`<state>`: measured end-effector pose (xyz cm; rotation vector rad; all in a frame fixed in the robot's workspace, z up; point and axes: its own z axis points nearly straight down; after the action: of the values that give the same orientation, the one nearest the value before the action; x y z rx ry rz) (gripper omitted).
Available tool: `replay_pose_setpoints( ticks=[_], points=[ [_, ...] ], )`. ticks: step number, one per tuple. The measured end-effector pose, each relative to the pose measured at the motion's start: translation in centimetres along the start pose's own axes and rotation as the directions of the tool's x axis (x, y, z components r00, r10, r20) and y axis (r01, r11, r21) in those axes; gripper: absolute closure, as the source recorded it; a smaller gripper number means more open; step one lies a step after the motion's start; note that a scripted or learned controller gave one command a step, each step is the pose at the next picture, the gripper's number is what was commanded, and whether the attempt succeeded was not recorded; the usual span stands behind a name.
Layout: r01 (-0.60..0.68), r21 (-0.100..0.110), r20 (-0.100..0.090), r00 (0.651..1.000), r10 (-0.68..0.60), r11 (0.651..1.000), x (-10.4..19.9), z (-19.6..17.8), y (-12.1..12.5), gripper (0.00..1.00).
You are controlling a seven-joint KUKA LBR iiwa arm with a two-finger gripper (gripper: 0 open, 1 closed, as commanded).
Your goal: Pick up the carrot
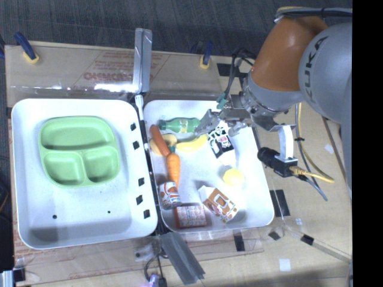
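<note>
In the camera view, two white bins sit side by side on a wooden bench. The left bin (30,160) holds a green divided tray (79,150) with three compartments, lying in its upper half. The right bin (263,202) holds the clutter.

The carrot (173,167) lies near the left wall of the right bin, about mid-height in the frame, its green-stubbed top toward the upper edge and its tip pointing down. Just above and left of it lies a reddish sausage-shaped item (158,139), set at a slant. A banana (190,143) stretches to the right of that, and above it a clear bottle with a green label (179,125) lies on its side; the label cannot be read. Below the carrot's tip are a small can (170,194) and a brown-labelled tin (190,216) on its side, print too small to read. To the right sit an orange-and-white carton (221,204), a lemon (233,176) and a black-and-white patterned carton (221,141).

The arm (311,58) enters from the upper right, grey with an orange band; the letters "KUKA" are partly visible on its casing. The gripper (210,119) hovers over the upper part of the right bin, near the bottle and patterned carton, well apart from the carrot. Whether it is open or closed cannot be told. Faint reddish print on the bench above the left bin is unreadable.
</note>
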<state>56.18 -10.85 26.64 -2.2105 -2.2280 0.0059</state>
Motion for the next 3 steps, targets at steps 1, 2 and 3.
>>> replay_pose_setpoints(
  ticks=[1, 2, 3],
  points=[
    [-0.058, 0.000, -0.001, 0.998, 0.058, 0.998, 1.3, 17.0, 0.1, 0.00],
    [-0.086, -0.002, -0.001, 0.996, 0.086, 0.996, 0.9, 9.1, -2.7, 0.00],
    [0.104, -0.002, 0.000, 0.995, -0.104, 0.995, 1.3, 17.6, 2.8, 0.00]
  ],
)
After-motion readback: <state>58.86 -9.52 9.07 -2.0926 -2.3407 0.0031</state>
